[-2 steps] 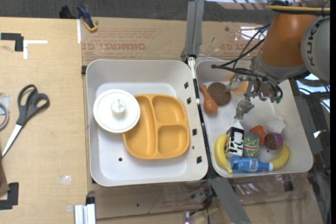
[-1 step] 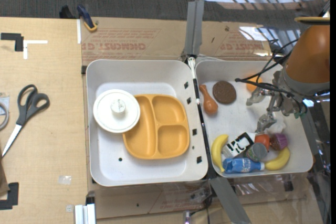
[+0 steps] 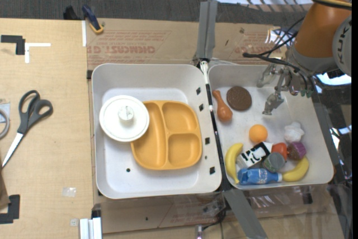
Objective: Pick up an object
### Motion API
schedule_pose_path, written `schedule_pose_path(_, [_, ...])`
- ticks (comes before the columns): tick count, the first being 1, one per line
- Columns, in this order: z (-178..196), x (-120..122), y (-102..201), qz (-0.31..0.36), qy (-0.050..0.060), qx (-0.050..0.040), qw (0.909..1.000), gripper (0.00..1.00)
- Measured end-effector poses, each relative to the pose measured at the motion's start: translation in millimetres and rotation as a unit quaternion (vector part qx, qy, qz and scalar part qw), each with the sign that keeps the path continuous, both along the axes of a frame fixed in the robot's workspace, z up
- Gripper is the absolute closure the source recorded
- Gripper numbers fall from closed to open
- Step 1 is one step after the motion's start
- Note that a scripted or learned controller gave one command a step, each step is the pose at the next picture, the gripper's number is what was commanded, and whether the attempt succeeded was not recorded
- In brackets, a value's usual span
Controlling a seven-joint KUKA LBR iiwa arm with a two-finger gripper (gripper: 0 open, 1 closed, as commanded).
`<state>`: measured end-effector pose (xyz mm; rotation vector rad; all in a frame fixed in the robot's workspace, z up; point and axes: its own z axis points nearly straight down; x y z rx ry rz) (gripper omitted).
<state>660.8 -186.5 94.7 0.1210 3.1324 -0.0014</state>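
Landmark: orange ball (image 3: 258, 132), lying in the right bin (image 3: 323, 137).

- Pincer (image 3: 274, 100): hanging above and slightly right of the ball, over the bin's upper half, nothing seen in its grip; apart or together, cannot tell. Grey arm with orange band (image 3: 323, 28) up and right of the ball.
- Brown disc (image 3: 239, 98): up and left of the ball, lying flat, left of the pincer.
- Orange-brown club-shaped toy (image 3: 222, 107): left and above the ball, against the bin's left wall.
- White crumpled item (image 3: 293, 132): right of the ball, apart from it.
- Black-and-white box (image 3: 255, 153): just below the ball.
- Yellow banana (image 3: 232, 158): below and left, touching the box.
- Red item (image 3: 279, 150), purple item (image 3: 297, 149), grey round item (image 3: 273, 162): below and right, clustered.
- Second banana (image 3: 297, 170): farther below right, at the bin's lower corner.
- Blue bottle (image 3: 258, 177): directly below, on its side along the lower wall.
- Left bin (image 3: 106, 176): left of the ball, holding a yellow divided plate (image 3: 170, 140) and a white round lid (image 3: 124, 117) overlapping the plate's left rim.
- Scissors (image 3: 28, 115): far left, on the bare surface (image 3: 45, 176).
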Motion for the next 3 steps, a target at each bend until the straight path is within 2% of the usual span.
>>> schedule_pose_path(1, [-1.5,-54.9,73.2,0.033,0.001,0.0006,0.9995,0.0])
schedule_pose_path(2, [-1.5,-136.5,-35.3,0.041,0.001,0.0,0.9992,0.0])
schedule_pose_path(3, [-1.7,-75.1,0.8,-0.086,0.001,0.0006,0.9963,0.0])
